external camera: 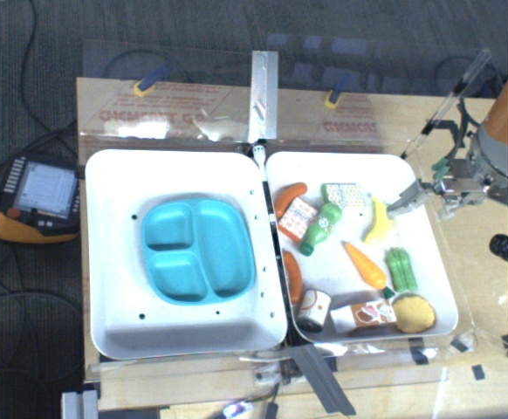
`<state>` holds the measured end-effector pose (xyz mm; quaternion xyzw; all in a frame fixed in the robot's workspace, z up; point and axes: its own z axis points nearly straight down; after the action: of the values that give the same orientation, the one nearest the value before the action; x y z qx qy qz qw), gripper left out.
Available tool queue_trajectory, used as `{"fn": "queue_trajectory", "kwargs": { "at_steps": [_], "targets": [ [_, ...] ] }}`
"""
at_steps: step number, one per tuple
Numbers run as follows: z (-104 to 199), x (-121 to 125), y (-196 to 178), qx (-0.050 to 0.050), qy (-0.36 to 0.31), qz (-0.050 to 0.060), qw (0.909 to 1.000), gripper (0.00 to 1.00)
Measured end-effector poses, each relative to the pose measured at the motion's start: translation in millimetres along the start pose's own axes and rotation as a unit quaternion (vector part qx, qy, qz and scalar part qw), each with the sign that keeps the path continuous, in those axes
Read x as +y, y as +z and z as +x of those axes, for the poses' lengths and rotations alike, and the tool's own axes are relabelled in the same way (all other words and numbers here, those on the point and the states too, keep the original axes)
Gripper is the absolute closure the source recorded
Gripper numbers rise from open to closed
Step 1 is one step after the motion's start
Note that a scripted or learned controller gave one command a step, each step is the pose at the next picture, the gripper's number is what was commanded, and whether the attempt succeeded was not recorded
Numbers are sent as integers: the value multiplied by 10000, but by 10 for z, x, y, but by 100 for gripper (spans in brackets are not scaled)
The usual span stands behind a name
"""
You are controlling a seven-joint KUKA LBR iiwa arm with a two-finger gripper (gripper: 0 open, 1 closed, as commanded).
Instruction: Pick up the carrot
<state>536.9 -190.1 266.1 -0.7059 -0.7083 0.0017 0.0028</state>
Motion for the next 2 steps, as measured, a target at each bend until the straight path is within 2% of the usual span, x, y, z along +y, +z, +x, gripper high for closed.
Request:
{"fn": "queue_trajectory", "kwargs": {
  "at_steps": [1,2],
  "targets": [
    [388,374,1517,2,-339,12,9994,0],
    [37,-67,1769,-9,-298,-82,9995,0]
  ]
}}
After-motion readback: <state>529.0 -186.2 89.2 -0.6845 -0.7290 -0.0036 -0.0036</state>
